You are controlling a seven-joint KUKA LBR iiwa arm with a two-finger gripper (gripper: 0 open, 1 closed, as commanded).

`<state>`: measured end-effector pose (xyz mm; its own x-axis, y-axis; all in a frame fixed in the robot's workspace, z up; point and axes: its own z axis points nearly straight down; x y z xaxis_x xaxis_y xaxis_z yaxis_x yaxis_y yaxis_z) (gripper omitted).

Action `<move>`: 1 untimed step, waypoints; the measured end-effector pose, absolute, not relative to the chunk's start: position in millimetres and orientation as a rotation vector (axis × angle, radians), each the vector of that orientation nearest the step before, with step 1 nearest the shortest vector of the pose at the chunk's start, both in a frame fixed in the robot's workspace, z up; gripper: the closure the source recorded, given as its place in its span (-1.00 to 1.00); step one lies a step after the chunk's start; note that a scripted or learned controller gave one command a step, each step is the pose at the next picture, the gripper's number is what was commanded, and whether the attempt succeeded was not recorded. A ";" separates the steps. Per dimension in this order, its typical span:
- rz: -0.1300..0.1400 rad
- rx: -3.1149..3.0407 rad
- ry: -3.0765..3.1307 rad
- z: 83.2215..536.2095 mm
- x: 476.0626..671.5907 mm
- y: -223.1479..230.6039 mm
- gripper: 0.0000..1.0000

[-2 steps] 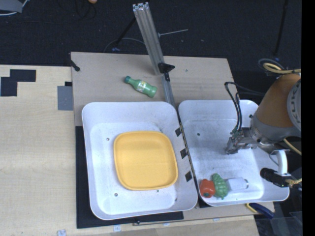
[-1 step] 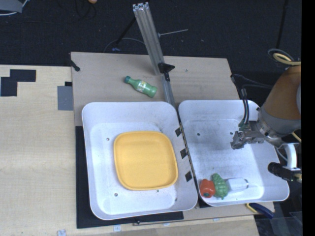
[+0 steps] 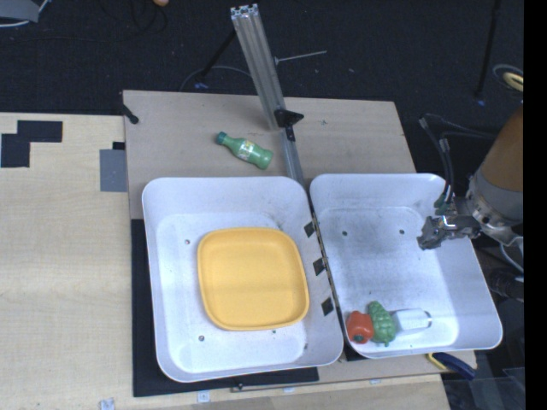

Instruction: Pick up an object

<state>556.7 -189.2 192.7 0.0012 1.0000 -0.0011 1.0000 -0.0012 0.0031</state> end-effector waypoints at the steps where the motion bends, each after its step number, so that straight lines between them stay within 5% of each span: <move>1: 0.003 2.220 2.219 238.1 564.7 -192.1 1.00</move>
